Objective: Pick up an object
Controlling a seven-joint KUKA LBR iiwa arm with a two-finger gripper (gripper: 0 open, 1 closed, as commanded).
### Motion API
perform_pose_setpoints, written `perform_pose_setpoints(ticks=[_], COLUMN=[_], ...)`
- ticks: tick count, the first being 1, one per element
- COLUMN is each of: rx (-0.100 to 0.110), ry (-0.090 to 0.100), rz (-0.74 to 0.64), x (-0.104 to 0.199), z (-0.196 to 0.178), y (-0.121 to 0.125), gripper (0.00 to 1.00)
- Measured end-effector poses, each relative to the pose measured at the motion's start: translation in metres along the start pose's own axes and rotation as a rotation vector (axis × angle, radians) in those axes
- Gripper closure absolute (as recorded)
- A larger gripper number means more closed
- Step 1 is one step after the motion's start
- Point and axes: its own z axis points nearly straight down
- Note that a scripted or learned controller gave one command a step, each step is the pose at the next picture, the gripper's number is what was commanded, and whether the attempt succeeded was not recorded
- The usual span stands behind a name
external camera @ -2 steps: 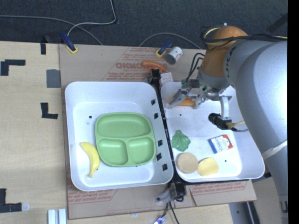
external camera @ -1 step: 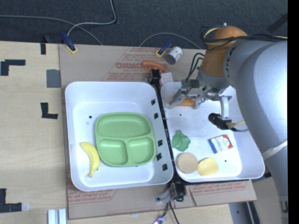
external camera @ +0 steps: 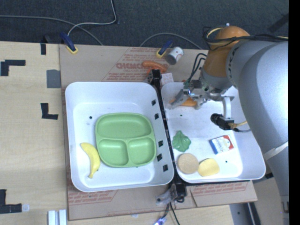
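The jaws are hanging at the far end of the right bin (external camera: 201,128); I cannot tell if they are apart or together. A small orange thing (external camera: 188,103) is lying right by them. It is probably light and hard, so its thin middle seems best to grab. The bin wall is crowding it; a green toy (external camera: 181,141) is lying well apart.

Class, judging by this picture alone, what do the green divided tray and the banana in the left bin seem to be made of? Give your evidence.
Green tray: probably moulded plastic with a matte to satin finish; it is one even colour with soft, rounded compartment walls. Banana: likely a smooth plastic toy; its yellow is uniform with no spots, though real fruit cannot be ruled out.
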Motion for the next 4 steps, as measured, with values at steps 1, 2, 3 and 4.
perform_pose_setpoints(ticks=[1, 2, 3, 4], rx=[-0.001, -0.001, -0.001, -0.001], ry=[-0.002, 0.0, 0.0, -0.001], rz=[0.001, 0.0, 0.0, 0.001], x=[0.016, 0.007, 0.005, 0.005], z=[0.0, 0.0, 0.0, 0.0], y=[0.0, 0.0, 0.0, 0.0], gripper=[0.0, 0.0, 0.0, 0.0])
